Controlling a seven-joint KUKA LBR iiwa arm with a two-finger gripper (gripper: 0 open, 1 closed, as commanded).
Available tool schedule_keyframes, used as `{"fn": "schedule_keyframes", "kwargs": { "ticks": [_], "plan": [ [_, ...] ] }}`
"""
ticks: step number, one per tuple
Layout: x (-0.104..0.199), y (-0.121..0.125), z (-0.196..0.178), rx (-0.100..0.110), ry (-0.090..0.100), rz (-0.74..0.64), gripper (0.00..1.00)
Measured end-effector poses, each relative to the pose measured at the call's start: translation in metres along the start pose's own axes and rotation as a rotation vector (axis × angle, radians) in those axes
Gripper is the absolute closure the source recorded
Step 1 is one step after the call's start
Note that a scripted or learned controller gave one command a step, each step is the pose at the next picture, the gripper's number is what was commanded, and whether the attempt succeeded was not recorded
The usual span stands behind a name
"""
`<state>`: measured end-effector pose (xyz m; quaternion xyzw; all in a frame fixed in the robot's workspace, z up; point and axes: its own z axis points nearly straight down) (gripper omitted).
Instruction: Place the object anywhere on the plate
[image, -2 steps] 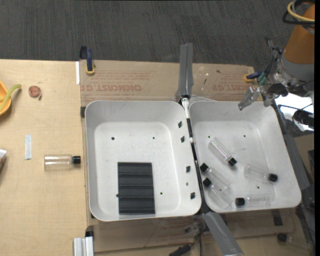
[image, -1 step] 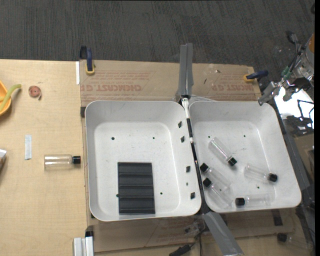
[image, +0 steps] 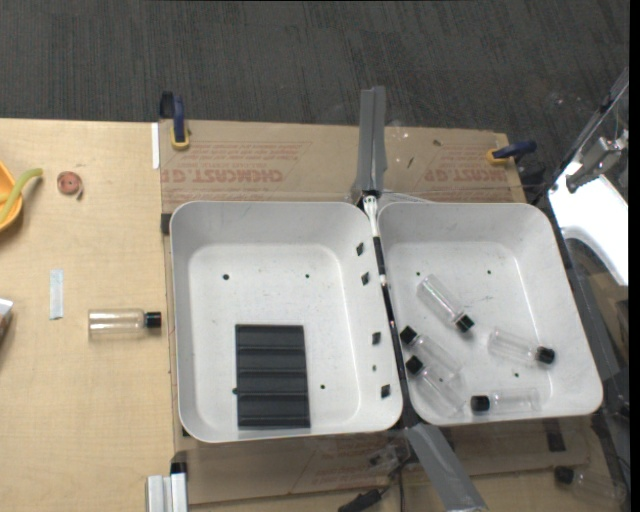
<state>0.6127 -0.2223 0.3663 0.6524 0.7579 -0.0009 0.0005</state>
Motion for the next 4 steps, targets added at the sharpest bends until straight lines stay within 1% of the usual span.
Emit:
{"fn": "schedule_keyframes", "kwargs": {
  "ticks": [1,2,3,4],
  "plan": [
    [0.010,-0.069,-0.063,0.001,0.000,0.028,0.00],
    [0.059,-0.012,-0.074,0.002,0.000,0.312,0.00],
    [0.112,0.064,-0.074,0.004,-0.001,0.807,0.00],
    [0.030,0.034,-0.074,0.004,0.000,0.528,0.00]
  ]
}}
